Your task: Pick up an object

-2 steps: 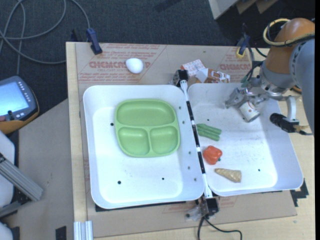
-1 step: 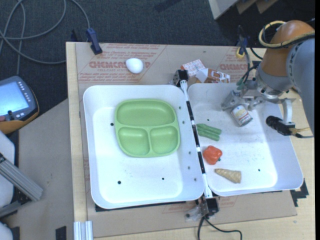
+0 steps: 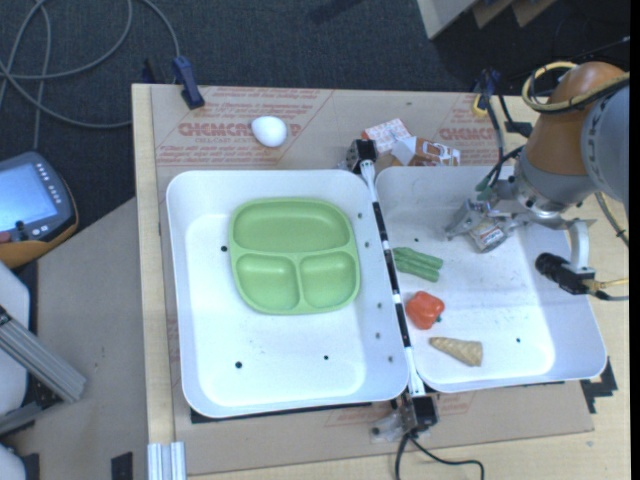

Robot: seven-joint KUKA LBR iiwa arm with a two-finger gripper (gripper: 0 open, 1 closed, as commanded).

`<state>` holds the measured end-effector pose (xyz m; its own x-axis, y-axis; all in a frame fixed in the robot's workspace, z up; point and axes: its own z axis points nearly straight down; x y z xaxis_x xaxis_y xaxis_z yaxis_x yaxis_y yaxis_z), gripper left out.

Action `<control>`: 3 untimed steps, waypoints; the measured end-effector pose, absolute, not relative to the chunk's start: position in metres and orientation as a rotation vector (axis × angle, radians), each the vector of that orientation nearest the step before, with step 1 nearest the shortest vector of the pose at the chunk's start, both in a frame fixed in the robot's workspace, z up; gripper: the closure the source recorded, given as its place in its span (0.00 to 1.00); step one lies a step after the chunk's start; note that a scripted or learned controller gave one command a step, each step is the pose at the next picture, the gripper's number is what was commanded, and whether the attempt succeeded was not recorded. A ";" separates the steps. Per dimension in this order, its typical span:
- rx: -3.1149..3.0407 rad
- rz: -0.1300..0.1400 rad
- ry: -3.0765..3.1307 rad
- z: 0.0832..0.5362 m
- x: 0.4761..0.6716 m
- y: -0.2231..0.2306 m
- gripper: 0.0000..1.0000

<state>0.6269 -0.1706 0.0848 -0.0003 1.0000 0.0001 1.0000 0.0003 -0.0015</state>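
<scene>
White plastic bins sit side by side on the table [image 3: 150, 268], the left bin [image 3: 200, 368] bearing a green divided plate [image 3: 295, 255] and the right bin [image 3: 560, 353] holding the loose pieces the task could take: a green bean-pod toy [image 3: 417, 262] near the divider, a red pepper-like toy [image 3: 425, 309] just below it, and a tan cone [image 3: 457, 349] lower still, all lying apart from one another. The arm [image 3: 570, 128] reaches into the right bin's upper part, and the jaws [image 3: 485, 226] are low over the bin floor, well apart from those three toys. Something small and pale seems to sit at the tips, but the metal parts blur together there, so whether the jaws are spread, clenched, or gripping anything cannot be told. By my reading this is the grasp attempt itself, or the instant just beside it. The next move calls for a straight lift to prove a hold; if nothing comes up, the bean pod is the nearest candidate, lying flat and narrow, so the jaws would need to straddle its short width. A white egg-like object [image 3: 268, 130] and some crumpled wrappers [image 3: 405, 143] lie outside the bins.
</scene>
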 end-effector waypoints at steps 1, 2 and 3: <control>-2.222 0.000 -2.223 0.095 0.627 -0.170 1.00; -2.214 0.017 -2.212 0.086 0.664 -0.110 1.00; -2.219 0.000 -2.222 0.185 0.612 -0.059 1.00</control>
